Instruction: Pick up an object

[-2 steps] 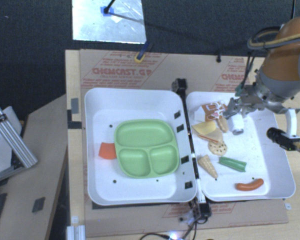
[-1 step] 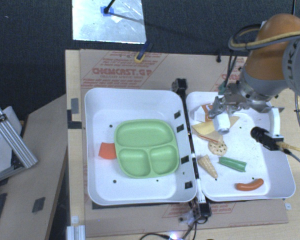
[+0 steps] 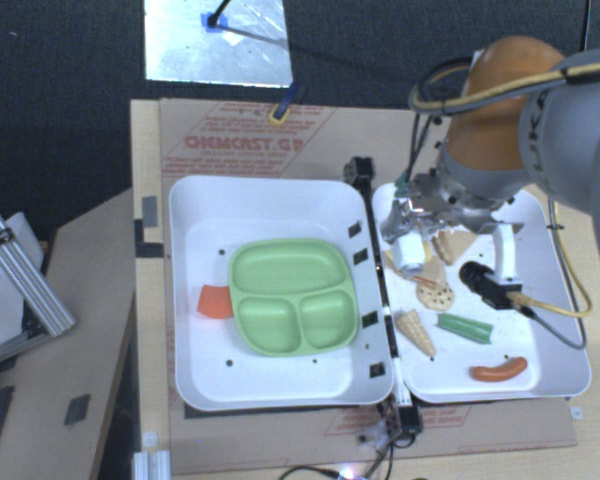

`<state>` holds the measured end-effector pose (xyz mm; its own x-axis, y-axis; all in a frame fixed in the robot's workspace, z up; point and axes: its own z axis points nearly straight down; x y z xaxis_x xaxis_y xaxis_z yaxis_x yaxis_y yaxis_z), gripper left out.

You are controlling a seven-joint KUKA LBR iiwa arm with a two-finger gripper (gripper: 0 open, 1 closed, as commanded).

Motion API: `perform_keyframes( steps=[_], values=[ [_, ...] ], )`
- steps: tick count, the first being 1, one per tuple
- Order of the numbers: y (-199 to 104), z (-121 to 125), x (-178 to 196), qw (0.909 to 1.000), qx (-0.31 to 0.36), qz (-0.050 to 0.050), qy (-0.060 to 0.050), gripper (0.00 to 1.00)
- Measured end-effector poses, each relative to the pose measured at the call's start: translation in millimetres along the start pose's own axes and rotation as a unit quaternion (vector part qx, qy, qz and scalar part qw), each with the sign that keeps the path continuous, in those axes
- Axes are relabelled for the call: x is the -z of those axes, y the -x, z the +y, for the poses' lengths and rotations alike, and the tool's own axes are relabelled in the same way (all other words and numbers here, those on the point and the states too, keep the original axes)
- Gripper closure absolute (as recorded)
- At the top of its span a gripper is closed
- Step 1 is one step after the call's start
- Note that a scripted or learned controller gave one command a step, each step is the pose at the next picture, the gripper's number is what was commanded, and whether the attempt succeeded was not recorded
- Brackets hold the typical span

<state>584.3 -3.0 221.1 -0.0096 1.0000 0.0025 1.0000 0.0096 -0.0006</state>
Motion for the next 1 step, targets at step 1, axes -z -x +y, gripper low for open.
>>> perform_keyframes(
  steps=[1],
  values=[
    [-51.3,-5.9,12.5,1.0000,0.000,0.000,0.001,1.00]
  ],
)
